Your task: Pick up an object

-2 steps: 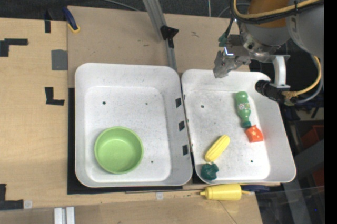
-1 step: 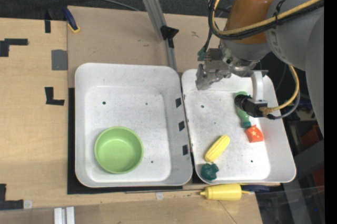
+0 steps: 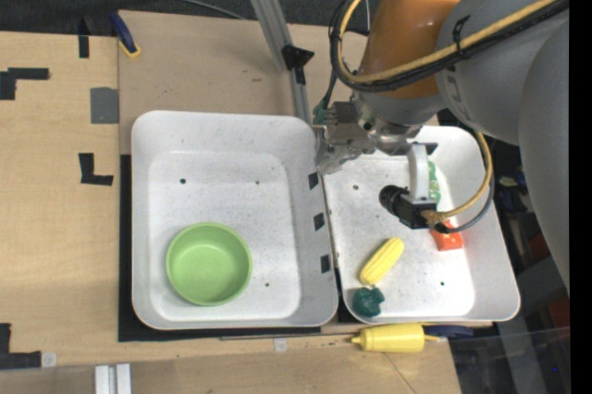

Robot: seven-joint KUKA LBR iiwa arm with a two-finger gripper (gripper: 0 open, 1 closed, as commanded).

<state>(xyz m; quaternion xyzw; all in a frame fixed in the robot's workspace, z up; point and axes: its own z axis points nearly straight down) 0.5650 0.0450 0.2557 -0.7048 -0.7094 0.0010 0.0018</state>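
**Arm over right bin, claw state unclear**

Yellow bottle (image 3: pixel 392 338) on surface (image 3: pixel 55 226) at 6 o'clock edge. Right bin (image 3: pixel 481 295): teal piece (image 3: pixel 368 301), corn (image 3: pixel 381 260) just above, orange block (image 3: pixel 449 240) at 3 o'clock. Left bin (image 3: pixel 222 142): green bowl (image 3: pixel 209 264). Claw (image 3: pixel 333 141) at the bins' divider, 12 o'clock side; can't tell apart or together.

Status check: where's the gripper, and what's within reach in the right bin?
Gripper low at right white bin's upper-left corner, nothing visibly held. Yellow corn cob and small teal object lie loose near front. Green bowl in left bin.
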